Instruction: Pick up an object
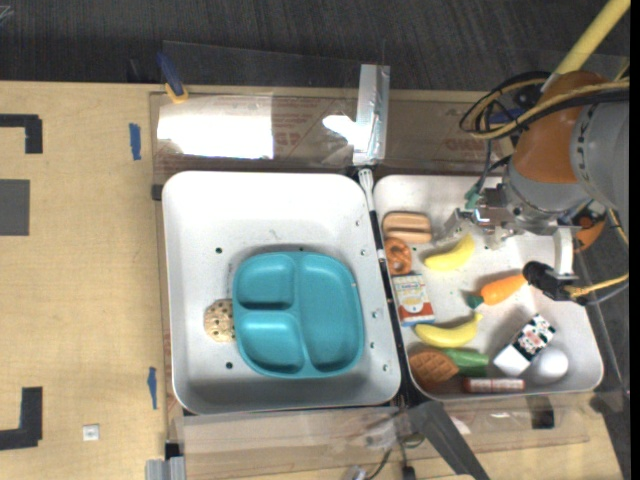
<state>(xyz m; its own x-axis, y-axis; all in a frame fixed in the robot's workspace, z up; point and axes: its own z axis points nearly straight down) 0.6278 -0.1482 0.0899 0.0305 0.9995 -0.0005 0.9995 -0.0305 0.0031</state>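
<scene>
Two shallow white bins sit side by side on the bench (80, 268).

Left bin (190, 268), contents:
- One teal divided plate (298, 313), lying flat toward the near half.
- One speckled cookie (219, 320), touching the plate's left edge.

Right bin (445, 196), contents, crowded:
- One hot dog bun (407, 226), at the far left corner.
- One small reddish-orange piece (399, 257), just below the bun; too small to name.
- One small printed carton (411, 296), next down along the left wall.
- One upper banana (450, 256), yellow, lying at a slant beside the bun.
- One lower banana (450, 331), yellow with a greenish end, nearer the front.
- One carrot (502, 288), orange, between the two bananas and to their right.
- One brown round piece (433, 368), at the front left corner.
- One dark red stick (492, 384), along the front wall.
- One black-and-white carton (530, 343), tilted, right of the lower banana.
- One white rounded piece (550, 365), touching that carton.

Arm (560, 158): reaches in from the right over the far end of the right bin. Gripper (480, 215): poised just beyond the upper banana's raised tip, the nearest thing to pick. From where I stand I cannot tell whether it is released or clenched, and nothing can be seen in its grasp. Every item lies in its bin.
</scene>
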